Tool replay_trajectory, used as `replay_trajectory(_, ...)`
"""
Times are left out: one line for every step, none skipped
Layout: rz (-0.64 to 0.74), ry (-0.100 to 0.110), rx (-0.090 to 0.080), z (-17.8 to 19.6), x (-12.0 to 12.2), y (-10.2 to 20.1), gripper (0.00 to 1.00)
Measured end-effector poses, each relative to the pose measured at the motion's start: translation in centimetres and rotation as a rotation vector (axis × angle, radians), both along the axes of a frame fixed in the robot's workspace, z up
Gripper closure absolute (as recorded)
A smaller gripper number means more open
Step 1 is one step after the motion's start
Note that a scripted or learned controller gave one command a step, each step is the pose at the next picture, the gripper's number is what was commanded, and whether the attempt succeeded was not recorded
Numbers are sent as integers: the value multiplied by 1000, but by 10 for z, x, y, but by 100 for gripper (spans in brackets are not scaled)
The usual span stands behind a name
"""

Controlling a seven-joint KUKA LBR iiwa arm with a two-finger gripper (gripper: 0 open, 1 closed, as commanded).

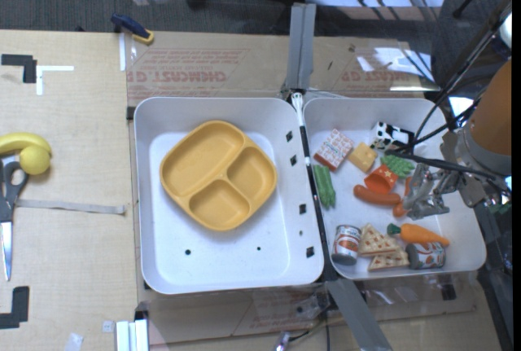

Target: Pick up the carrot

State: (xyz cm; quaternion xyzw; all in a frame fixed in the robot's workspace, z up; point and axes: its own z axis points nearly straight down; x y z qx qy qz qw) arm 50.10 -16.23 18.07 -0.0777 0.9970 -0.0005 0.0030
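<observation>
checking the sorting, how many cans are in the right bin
2. One can stands at the front left of the right bin; the other can lies front right, below the carrot. The gripper may hide more.

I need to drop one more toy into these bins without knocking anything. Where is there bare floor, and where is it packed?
The left bin has bare white floor all around the yellow divided plate, widest along its front edge. The right bin is crowded: carrot, cans, crackers, hot dog and green pod lie close together under the gripper.
</observation>
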Motion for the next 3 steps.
replay_trajectory(0, 0, 0, 0, 0, 0, 0)
replay_trajectory(36, -1, 2, -85, -10, 29, 0)
replay_trajectory(39, -3, 0, -74, -8, 29, 100)
